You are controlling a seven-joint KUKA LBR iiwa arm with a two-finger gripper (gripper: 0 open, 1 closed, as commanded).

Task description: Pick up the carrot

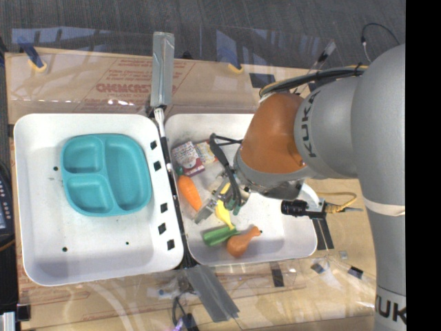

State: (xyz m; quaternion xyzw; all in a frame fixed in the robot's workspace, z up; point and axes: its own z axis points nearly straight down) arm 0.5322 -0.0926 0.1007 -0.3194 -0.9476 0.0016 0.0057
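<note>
The arm (344,136) reaches in from the right over the right bin (303,243), its orange band (272,136) bulking above the bin's middle. Below the band, the tool (222,200) points down and left into the bin among the items there. Whether the tool is released or clenched cannot be told; it is small and mixed in with the clutter beneath it.

The carrot (189,192) lies in the right bin near its left wall, orange, tilted with its thick end up and left. It lies just left of the tool, and nothing shows it being grasped. Just right of it, under the tool, is a yellow piece (224,216), likely a banana. Below that lies a green vegetable (216,236), and touching its right end an orange-brown pear-shaped item (241,241) with its narrow end pointing up and right. Above the carrot, a small packet (186,154) with a red and white label lies near the bin's upper left.

The left bin (41,254) holds a teal divided plate (107,174) with three compartments, set toward its upper half. Both bins sit side by side on the tabletop (83,81), which is covered by brown cardboard under clear film.
</note>
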